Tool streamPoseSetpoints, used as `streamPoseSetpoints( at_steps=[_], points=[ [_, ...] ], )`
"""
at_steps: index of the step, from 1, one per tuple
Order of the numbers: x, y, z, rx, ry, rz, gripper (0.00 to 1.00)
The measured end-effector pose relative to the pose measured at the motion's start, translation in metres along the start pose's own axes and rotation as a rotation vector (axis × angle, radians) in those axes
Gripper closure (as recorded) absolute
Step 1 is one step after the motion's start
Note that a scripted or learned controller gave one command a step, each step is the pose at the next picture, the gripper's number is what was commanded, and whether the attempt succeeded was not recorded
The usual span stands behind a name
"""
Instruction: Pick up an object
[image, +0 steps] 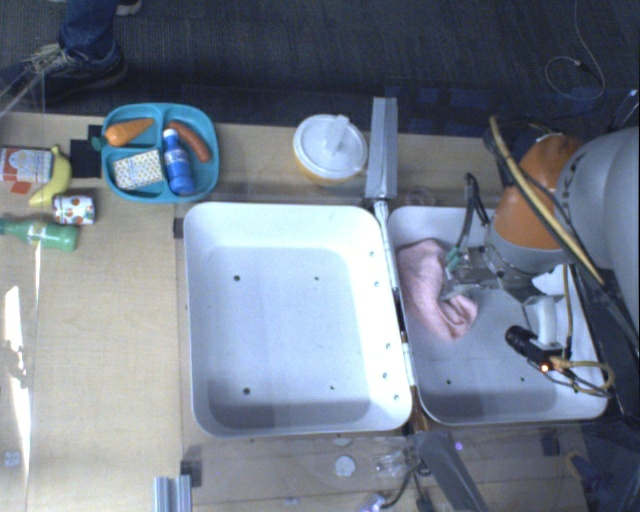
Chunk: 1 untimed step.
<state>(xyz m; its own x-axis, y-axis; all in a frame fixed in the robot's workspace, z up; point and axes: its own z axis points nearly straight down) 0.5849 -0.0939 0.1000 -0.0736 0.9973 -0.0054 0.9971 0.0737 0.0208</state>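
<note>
Claw (462, 275) working at pink cloth (433, 287) in right bin (500, 395).
Pink cloth is lying crumpled along the right bin's left wall, long axis running top-to-bottom in view, lower end bunching up toward the bin's middle. Arm (560, 210) is reaching in from the right, claw sitting right at the cloth's right edge, seemingly touching it; finger spread — cannot tell, too blurred. Left bin (290, 320) is sitting beside it on the worktop (90, 350).

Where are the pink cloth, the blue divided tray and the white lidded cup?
pink cloth (432, 286), camera view, middle of its folds
blue divided tray (204, 127), camera view, right rim
white lidded cup (330, 146), camera view, lid centre
</note>
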Motion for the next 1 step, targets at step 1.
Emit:
streamPoseSetpoints(
  at_steps=[1],
  points=[
    [0.0347, 0.0458, -0.0818, 0.020, 0.008, -0.226, 1.00]
  ],
)
